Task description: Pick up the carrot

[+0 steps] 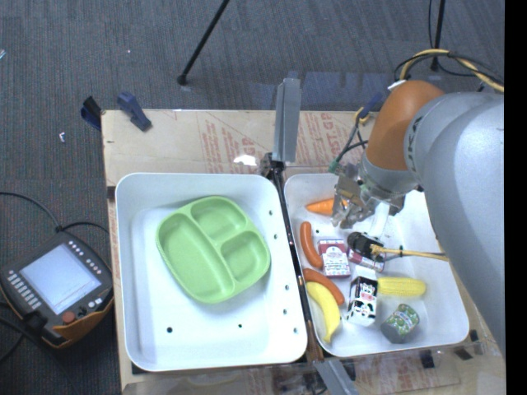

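Just left of the gripper [349, 211] lies the carrot [321, 206].

We count two bins [136, 220], one tray [212, 249], one carrot [321, 206], two sausages [308, 243], one banana [325, 309], one corn [401, 286].

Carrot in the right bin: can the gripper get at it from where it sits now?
Probably yes. The gripper hangs right beside the carrot, at its thick end, with nothing lying between them. The hot dog and the red box lie nearer the camera, apart from the carrot, so the way looks free.
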`<state>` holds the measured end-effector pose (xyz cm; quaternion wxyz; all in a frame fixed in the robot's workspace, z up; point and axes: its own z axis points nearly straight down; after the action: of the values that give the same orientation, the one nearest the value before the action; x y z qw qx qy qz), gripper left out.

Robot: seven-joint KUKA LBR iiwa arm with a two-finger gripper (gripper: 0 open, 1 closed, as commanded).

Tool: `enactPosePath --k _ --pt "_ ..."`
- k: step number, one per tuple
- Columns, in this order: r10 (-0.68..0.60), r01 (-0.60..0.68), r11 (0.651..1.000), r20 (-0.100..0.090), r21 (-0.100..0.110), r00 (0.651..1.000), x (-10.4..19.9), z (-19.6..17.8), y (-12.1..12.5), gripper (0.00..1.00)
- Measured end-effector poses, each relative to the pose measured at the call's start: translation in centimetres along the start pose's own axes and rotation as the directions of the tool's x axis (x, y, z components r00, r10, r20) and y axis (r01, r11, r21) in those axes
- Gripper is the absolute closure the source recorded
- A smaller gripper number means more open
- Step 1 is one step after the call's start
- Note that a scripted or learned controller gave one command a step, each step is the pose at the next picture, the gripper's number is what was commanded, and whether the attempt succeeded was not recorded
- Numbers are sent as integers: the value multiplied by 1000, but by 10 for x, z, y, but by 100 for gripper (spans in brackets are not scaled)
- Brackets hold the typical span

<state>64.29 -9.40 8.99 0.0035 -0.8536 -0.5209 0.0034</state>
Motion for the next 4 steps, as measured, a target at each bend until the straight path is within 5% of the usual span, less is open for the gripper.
enactPosePath --k 1,2,3,4 --pt "-2 2 1000 0 0 1000 0 -5 0 0" --pt "-2 2 1000 1 3 1000 0 -8 0 100" --pt "6 -7 1000 7 14 1000 6 -47 -11 100" --pt "0 0 1000 -1 -5 1000 23 -96 -16 0"
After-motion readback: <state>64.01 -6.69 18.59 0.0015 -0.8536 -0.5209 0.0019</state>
